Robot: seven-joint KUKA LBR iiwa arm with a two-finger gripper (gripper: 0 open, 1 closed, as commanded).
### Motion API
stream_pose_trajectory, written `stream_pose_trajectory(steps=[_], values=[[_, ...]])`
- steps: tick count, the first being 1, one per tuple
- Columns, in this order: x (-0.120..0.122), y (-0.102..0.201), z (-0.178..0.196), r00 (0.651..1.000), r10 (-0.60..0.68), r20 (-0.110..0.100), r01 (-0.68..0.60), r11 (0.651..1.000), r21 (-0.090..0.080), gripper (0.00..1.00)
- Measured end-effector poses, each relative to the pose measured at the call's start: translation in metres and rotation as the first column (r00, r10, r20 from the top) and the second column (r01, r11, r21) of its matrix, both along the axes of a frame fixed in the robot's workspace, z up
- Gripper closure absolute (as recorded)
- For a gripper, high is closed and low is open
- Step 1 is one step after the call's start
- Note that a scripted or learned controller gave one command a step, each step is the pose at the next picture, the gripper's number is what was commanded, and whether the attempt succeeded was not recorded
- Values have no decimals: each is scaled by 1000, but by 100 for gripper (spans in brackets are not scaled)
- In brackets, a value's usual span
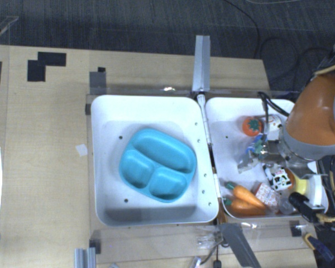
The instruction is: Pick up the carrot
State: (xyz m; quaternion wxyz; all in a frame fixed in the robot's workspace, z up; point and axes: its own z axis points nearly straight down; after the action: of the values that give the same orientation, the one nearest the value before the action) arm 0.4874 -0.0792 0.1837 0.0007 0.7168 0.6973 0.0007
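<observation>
No writing can be read on anything here; a small packet (264, 193) with reddish print and a black-and-white patterned cube (279, 178) lie in the right bin (229, 121), but their markings are too small to make out. The carrot (247, 194) is smooth, orange and tapered, with a green stub at its left end; it lies near the right bin's front left corner, touching a second rounded orange piece (247, 207) just in front of it. A glossy red tomato-like ball (251, 126) sits farther back. The left bin (103, 149) holds a matte blue plastic plate (156, 163) with three moulded compartments. The end effector (255, 152) hangs over the middle of the right bin, behind the carrot; whether it is apart or together, I cannot tell. Both bins rest on a pale wood-grain counter (39, 166).
</observation>
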Motion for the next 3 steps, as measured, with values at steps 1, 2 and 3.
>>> stream_pose_trajectory(steps=[1, 2, 3], values=[[0, -6, -87, 992, 125, 1, -125, 992, 0, 0], [2, -5, -76, 992, 127, 6, -127, 992, -2, 100], [1, 64, 1, 1000, 19, 3, -19, 1000, 0, 100]])
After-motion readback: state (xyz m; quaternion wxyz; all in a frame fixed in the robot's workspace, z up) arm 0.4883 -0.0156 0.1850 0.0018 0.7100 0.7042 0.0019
